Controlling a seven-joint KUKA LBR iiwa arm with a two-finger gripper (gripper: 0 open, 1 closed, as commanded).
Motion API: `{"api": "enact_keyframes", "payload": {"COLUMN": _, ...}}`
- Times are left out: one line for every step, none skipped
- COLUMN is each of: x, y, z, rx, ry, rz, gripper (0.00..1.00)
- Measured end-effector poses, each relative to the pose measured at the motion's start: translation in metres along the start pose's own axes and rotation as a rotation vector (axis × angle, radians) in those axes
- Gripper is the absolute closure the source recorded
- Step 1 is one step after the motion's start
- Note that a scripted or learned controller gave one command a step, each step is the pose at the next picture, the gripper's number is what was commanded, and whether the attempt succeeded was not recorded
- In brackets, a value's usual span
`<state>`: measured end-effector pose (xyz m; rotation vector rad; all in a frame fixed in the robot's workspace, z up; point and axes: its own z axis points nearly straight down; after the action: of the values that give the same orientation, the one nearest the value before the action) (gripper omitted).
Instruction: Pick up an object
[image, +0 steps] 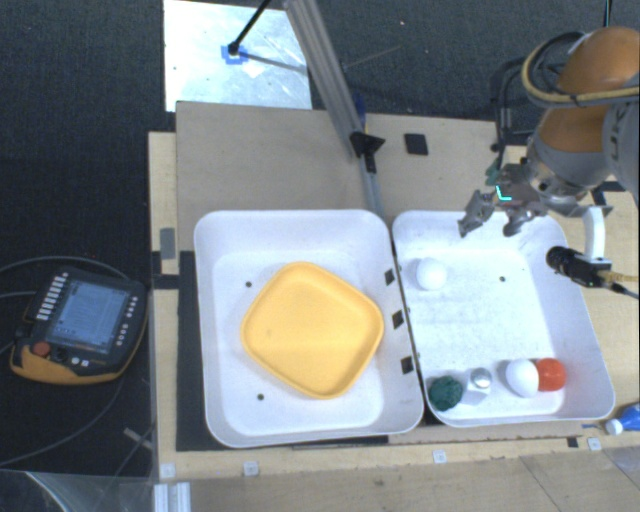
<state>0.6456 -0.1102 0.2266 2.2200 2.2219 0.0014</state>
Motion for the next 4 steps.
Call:
{"api": "enact_keyframes", "payload": {"x": 0.0, "y": 0.0, "z": 0.0, "rx": 0.0, "ry": 0.0, "rz": 0.0, "gripper": 0.0}}
{"api": "enact_keyframes", "payload": {"x": -0.01, "y": -0.004, "z": 0.053, "rx": 0.004, "ry": 0.0, "rz": 0.001, "gripper": 0.0}}
{"api": "enact_keyframes", "payload": {"x": -0.003, "y": -0.01, "z": 0.099, "rx": -0.002, "ry": 0.0, "rz": 0.001, "gripper": 0.0}}
{"api": "enact_keyframes", "payload": {"x": -0.003, "y": -0.008, "z": 0.107, "rx": -0.006, "ry": -0.001, "rz": 0.0, "gripper": 0.0}}
